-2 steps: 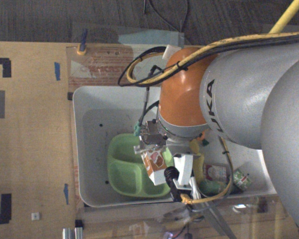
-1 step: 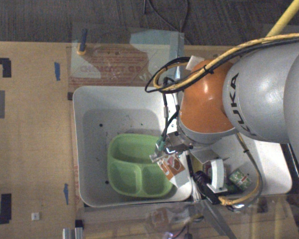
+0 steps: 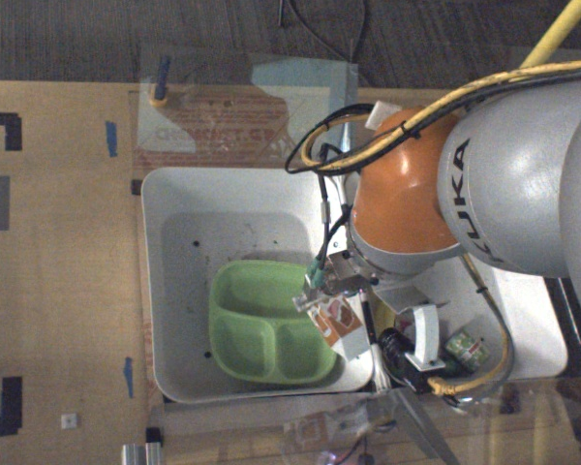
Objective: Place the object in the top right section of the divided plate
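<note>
Observation from the remote station, all positions taken from the green divided plate.

1. The plate lies flat in the left bin, toward that bin's near right corner. It has one wide section along its far side and two smaller sections along its near side.

2. The gripper hangs at the plate's right rim, level with the dividing ridge between the wide section and the smaller ones. The grey arm and its orange band rise to the right of the plate and cover the border between the two bins.

3. The object, a small orange, brown and white packet, sits directly under the gripper, overlapping the plate's right rim beside the near right section. I cannot tell whether it rests on the rim or hangs above it.

4. Tool state: I cannot tell whether the gripper is apart, together or clamped on the packet; the wrist hides the contact.

5. Well to the right of the plate, a small green item lies in the right bin.
</note>
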### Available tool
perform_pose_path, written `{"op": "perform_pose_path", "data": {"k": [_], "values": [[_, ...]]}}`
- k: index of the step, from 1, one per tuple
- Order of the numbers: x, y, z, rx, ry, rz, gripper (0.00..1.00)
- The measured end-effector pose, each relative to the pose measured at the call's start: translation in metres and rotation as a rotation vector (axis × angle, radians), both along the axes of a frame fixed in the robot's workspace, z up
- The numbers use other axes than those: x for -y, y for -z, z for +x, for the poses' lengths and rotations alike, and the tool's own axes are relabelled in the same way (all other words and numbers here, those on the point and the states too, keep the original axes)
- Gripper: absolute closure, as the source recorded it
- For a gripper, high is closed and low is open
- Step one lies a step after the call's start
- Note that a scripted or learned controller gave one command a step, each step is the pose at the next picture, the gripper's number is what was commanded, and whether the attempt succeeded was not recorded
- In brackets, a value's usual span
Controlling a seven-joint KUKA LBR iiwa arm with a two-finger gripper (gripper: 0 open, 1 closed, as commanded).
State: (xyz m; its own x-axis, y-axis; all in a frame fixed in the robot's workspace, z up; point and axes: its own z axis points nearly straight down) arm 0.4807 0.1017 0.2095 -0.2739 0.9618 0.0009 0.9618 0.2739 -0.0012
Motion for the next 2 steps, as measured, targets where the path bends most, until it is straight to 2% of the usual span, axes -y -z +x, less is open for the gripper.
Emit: {"op": "perform_pose_path", "data": {"k": [1,2], "values": [[0.072,0.024,0.000,0.003,0.000,0.000,1.00],[0.072,0.019,0.024,0.004,-0.078,0.000,1.00]]}}
